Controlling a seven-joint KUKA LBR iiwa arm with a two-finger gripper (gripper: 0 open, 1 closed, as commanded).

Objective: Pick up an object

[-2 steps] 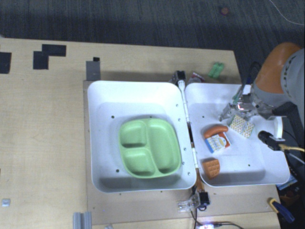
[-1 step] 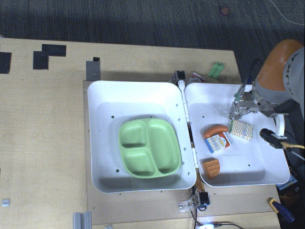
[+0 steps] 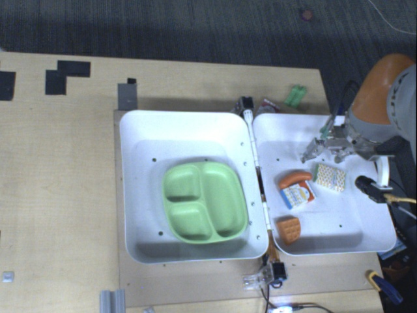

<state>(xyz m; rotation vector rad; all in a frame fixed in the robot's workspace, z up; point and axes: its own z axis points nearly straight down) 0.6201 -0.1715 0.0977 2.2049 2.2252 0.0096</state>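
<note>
My gripper (image 3: 330, 152) hangs over the far part of the right bin (image 3: 365, 237), open, with nothing between its fingers. Just in front of it lies a small white box with a dotted pattern (image 3: 330, 177). Left of that box are an orange-red sausage-like piece (image 3: 294, 176) and, touching it, a blue and white packet (image 3: 298, 194). A brown bread-like piece (image 3: 289, 228) sits near the bin's front left corner.
The left bin (image 3: 140, 175) holds a light green divided plate (image 3: 205, 201). A green object (image 3: 296, 95) lies on the bench behind the right bin. The ridge where the two bins meet (image 3: 257, 175) runs between them.
</note>
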